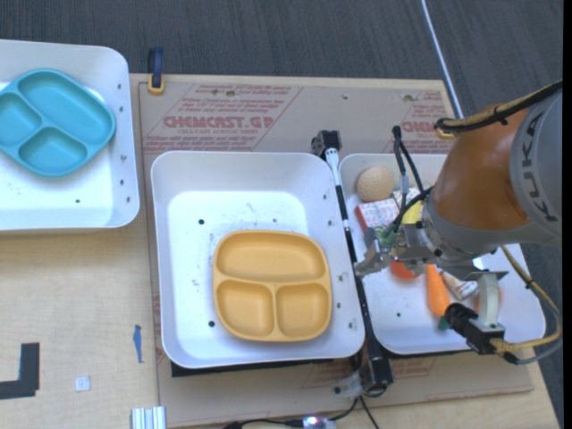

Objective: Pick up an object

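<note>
1. While you look down, the arm (500, 181) covers much of the right bin (393, 329), leaving bare floor at its near edge.
2. Your left bin (179, 266) keeps open floor around the yellow divided plate (272, 284).
3. Near the gripper (398, 248) lie an orange carrot (435, 293) and a tan ball (375, 183); you cannot tell its jaw state.

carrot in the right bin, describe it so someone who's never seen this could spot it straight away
Start at the two white bins side by side on the bench and take the right bin, under the grey and orange arm. Near its middle, just below the arm's wrist, lies the carrot: a short orange stick with a green tip at its lower end. The round beige ball sits further up.
</note>
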